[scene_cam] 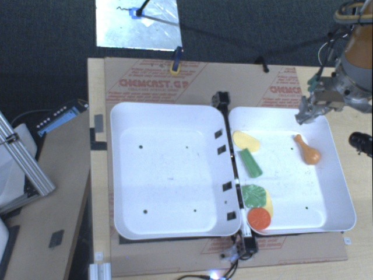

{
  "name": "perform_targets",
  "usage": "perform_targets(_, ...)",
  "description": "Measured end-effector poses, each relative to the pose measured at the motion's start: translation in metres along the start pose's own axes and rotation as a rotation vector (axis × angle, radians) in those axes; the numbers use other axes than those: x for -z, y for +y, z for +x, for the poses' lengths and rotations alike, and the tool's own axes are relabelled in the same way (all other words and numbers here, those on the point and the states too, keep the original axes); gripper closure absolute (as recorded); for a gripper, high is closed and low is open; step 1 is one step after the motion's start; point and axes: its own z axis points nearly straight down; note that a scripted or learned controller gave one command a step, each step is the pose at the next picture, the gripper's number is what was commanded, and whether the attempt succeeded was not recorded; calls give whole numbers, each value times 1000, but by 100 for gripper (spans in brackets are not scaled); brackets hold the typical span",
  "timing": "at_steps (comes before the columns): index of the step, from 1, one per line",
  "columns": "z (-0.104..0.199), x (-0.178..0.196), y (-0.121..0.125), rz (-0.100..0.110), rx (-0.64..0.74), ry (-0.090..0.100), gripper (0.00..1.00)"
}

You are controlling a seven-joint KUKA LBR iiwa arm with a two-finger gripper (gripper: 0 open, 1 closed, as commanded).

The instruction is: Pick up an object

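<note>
— Cardboard-topped bench bearing two white bins; what is lying in the right bin?

— Green block near its left wall, orange pear-shaped toy nearer its right wall; the gripper is hovering over its far rim, finger state unreadable.

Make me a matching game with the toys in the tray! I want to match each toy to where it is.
Toys:
1. orange squash
2. red tomato
3. green stick
4. yellow lemon

Places:
A. front corner of the right bin, by the divider
B. nearest the end effector, toward the right side
C. back of the right bin, next to the divider
D. just in front of the lemon

Pairs: 1-B, 2-A, 3-D, 4-C
</note>
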Motion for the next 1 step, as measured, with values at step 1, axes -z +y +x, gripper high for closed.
perform_targets(1,-1,60,-20,-9,3,-1,100)
